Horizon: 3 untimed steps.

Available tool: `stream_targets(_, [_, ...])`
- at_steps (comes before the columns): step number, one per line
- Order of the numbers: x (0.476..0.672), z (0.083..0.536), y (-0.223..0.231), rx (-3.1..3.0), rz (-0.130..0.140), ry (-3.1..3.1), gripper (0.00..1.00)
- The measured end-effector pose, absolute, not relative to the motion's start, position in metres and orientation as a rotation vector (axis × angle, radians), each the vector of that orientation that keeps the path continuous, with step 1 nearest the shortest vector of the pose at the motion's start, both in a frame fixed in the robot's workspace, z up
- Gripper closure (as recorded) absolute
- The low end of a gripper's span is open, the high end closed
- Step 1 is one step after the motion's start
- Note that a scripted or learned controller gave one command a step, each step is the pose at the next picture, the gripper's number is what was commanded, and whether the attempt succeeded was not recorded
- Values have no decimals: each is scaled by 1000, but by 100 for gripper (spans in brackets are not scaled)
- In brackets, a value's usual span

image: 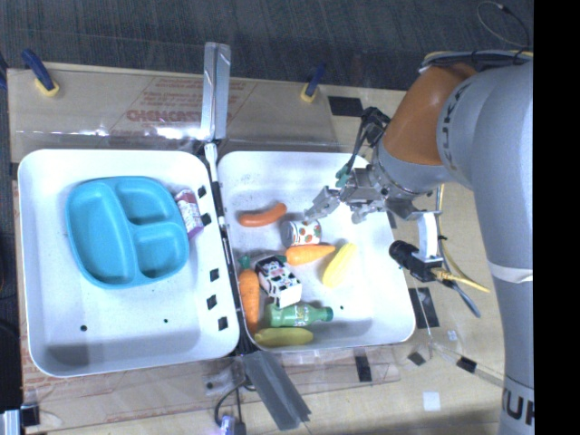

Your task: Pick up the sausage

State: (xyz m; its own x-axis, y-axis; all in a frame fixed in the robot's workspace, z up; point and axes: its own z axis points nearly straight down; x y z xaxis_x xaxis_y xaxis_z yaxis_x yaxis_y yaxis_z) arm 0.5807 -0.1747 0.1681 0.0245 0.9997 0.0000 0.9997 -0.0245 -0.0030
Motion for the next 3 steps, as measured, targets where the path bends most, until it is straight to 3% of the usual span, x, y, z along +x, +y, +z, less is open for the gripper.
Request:
stream_targets(1, [617,97,-109,-2020,3,-2400,0])
stream_targets(2, [618,107,-108,-2015,4,-2403,100])
stream_targets(3, [647,231,-46,-2002,1,-2421,100])
